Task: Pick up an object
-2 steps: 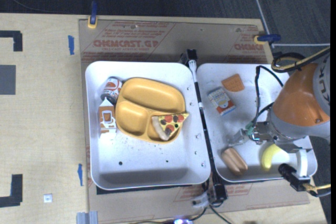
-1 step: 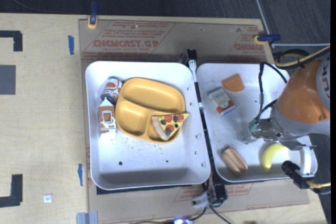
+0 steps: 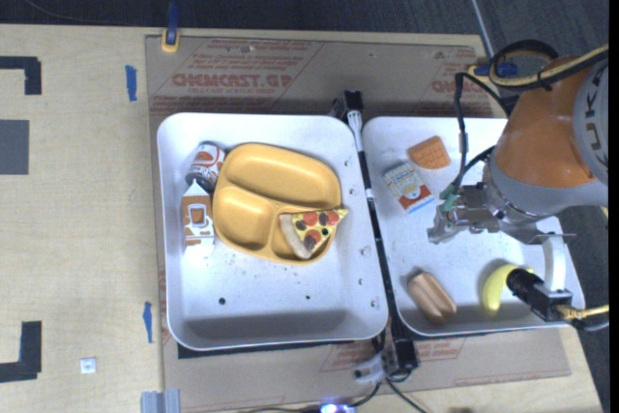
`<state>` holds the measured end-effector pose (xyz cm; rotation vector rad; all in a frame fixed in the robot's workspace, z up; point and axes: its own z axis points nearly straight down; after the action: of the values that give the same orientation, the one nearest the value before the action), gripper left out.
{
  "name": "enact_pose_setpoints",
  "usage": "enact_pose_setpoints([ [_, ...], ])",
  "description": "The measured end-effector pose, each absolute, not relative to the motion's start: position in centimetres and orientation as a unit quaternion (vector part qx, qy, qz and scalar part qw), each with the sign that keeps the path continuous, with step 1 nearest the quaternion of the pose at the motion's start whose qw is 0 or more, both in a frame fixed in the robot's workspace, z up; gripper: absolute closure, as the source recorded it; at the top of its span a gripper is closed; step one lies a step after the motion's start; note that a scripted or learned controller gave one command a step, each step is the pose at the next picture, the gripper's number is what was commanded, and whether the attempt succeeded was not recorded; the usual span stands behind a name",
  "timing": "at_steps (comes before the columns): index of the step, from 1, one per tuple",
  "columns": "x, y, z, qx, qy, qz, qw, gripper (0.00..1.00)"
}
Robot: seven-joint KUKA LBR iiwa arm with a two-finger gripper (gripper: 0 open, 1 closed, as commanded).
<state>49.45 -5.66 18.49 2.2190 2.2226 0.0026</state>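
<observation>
Right bin (image 3: 387,285) floor bare beneath the hand (image 3: 455,220)

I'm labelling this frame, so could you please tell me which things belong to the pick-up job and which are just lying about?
In play, in the right bin by the gripper:
- orange cracker
- small carton
- hot dog bun
- banana

Lying about, in the left bin:
- yellow divided tray
- pizza slice
- can
- brown box
</observation>
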Motion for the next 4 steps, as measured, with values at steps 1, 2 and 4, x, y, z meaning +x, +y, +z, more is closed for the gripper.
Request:
enact_pose_setpoints([
  [1, 49.4, -5.7, 18.5, 0.707, 0.707, 0.0006, 0.000, 0.00],
  [2, 50.3, -8.8, 9.4, 0.707, 0.707, 0.0002, 0.000, 0.00],
  [4, 48.6, -9.3, 9.0, 0.707, 0.708, 0.0059, 0.010, 0.00],
])
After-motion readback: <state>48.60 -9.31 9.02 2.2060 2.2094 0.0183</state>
